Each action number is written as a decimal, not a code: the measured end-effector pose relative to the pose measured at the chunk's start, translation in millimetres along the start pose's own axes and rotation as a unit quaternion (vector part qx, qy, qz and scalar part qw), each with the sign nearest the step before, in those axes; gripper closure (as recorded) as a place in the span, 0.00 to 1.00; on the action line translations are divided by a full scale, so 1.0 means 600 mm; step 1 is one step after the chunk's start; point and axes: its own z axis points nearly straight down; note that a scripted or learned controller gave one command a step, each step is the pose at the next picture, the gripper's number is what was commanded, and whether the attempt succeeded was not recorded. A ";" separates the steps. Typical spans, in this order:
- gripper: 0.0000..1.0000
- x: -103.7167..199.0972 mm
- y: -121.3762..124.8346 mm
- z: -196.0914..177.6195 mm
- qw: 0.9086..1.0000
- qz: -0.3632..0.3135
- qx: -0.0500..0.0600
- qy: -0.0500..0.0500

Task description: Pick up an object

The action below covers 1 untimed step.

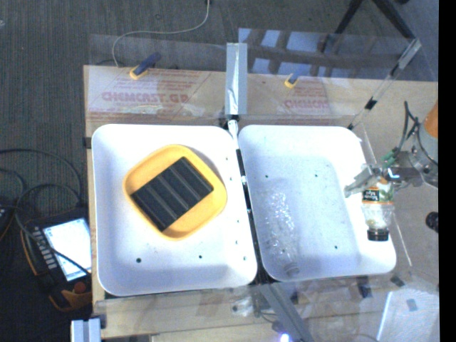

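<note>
I see my claw (375, 179) at the right bin's (306, 148) right rim, apparently clamped on a small bottle (376, 209) hanging upright below it.

Two shallow white bins are seen side by side at the middle of the frame, the left bin (107, 248) and the right bin (313, 144), touching along a dark seam. Behind them, toward the upper frame, the tabletop (164, 95) is covered by a brown board printed with faded red lettering. A tablet (65, 244) with a lit screen is seen on the grey carpet (43, 63) at the lower left, with dark cables around it.
</note>
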 end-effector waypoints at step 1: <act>0.00 -0.008 0.013 0.035 1.000 -0.019 0.000 -0.001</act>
